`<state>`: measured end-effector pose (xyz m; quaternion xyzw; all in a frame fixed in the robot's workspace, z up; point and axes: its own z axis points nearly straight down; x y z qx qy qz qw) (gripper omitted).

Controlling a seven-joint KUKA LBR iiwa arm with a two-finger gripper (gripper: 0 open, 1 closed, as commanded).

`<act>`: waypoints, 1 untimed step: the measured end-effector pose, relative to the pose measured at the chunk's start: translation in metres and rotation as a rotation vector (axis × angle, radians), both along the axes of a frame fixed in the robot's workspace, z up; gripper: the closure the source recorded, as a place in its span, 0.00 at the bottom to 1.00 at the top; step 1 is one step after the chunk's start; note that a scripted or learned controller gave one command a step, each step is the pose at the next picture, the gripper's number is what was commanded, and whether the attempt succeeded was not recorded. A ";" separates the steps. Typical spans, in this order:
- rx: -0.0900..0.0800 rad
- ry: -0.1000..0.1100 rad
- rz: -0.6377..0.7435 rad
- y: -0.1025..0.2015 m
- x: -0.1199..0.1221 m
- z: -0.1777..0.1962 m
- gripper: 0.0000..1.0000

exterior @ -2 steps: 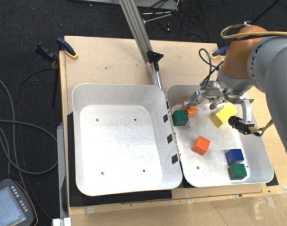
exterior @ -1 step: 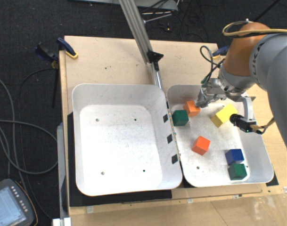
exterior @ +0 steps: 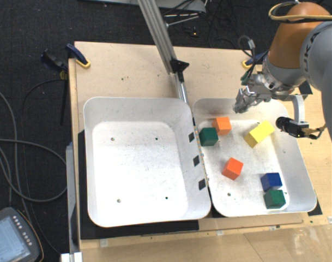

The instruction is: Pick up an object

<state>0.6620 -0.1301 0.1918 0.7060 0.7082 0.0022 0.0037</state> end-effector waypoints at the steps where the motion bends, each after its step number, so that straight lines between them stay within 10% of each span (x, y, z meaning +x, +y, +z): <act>1: 0.001 0.003 -0.001 0.000 0.001 0.029 1.00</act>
